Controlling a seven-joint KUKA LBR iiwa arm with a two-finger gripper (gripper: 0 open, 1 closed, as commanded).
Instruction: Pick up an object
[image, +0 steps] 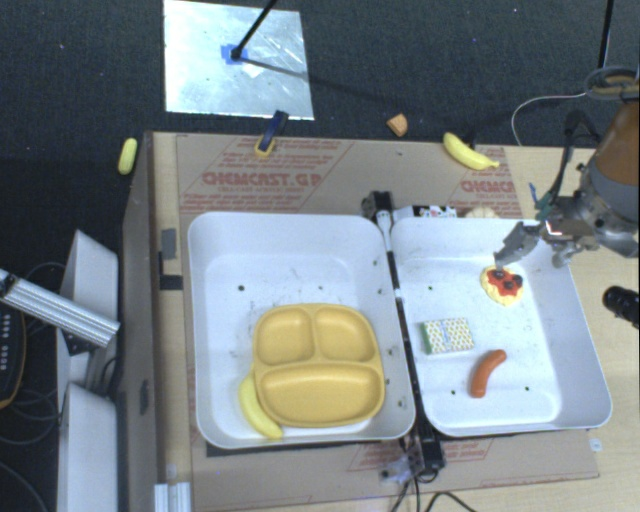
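My gripper (535, 252) hovers at the back right of the right bin (560, 400), and its two fingers stand apart with nothing between them. One fingertip (506, 256) is just above and behind a small yellow pizza toy with red spots (503, 285). Nearer the front lie a green-and-white dotted block (447, 335) and an orange-red sausage (487, 372). In the left bin (230, 260), a yellow divided plate (318, 365) has a yellow banana (258, 408) tucked at its front left corner.
A centre ridge (393, 290) divides the two bins. Outside them, on the cardboard and floor behind, lie a banana (468, 151), a small orange piece (398, 124) and a yellow object (127, 155). Cables run by the arm at the right.
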